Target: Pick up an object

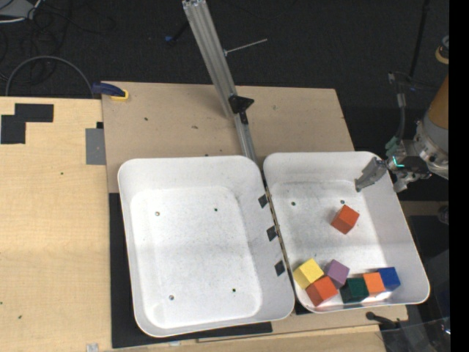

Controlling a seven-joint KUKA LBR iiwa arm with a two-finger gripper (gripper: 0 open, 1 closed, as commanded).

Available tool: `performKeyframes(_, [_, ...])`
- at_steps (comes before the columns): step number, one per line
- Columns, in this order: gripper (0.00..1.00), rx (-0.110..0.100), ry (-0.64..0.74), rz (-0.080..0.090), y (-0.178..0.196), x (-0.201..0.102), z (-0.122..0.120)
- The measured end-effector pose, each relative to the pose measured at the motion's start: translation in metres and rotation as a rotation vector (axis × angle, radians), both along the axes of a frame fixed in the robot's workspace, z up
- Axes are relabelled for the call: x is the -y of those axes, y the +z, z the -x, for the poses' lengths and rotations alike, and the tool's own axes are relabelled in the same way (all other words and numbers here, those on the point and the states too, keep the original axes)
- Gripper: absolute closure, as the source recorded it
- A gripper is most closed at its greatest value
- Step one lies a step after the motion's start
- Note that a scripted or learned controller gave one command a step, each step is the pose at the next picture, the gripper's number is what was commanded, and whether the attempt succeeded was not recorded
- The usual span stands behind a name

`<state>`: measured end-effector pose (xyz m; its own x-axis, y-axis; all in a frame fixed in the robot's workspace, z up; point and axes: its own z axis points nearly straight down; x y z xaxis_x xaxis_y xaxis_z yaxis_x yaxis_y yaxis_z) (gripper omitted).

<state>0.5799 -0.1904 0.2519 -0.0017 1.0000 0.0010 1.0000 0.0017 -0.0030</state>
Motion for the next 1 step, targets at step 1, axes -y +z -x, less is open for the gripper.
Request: performKeyframes(1, [0.0, 0.0, 0.0, 0.0, 0.0, 0.0, 0.0])
